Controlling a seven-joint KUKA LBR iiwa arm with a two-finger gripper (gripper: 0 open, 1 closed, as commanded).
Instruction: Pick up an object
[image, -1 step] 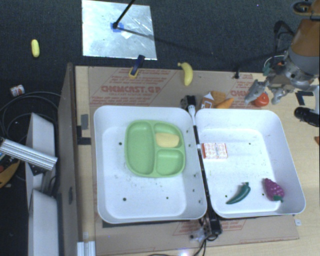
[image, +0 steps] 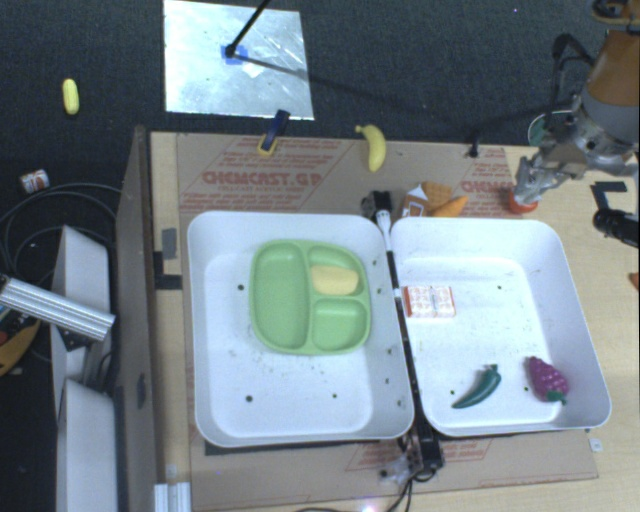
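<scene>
Cardboard printed with red lettering covers the bench (image: 300, 180), and the two white bins sit side by side on it, meeting at a black seam. Taking the right bin (image: 560, 300) as the landmark: closest to me, along its near wall, a green chili pepper (image: 478, 388) lies tilted, and just right of it, near the bin's near right corner, rests a purple bunch of grapes (image: 547, 378). Farther in, close to the bin's left wall, a small red and white box (image: 429, 301) lies flat. Left of that bin, the left bin (image: 220, 400) holds a green divided plate (image: 308, 297), with a pale yellow item (image: 335, 279) in the plate's far right compartment. Beyond the right bin's far wall, an orange piece (image: 447, 205) sits on the cardboard near the bin's far left corner. A yellow banana (image: 374, 147) lies farther off on the bench's far edge. Past the bin's far right corner the gripper (image: 530, 185) hangs over the bench by something orange; whether it is spread or closed I cannot tell.
</scene>
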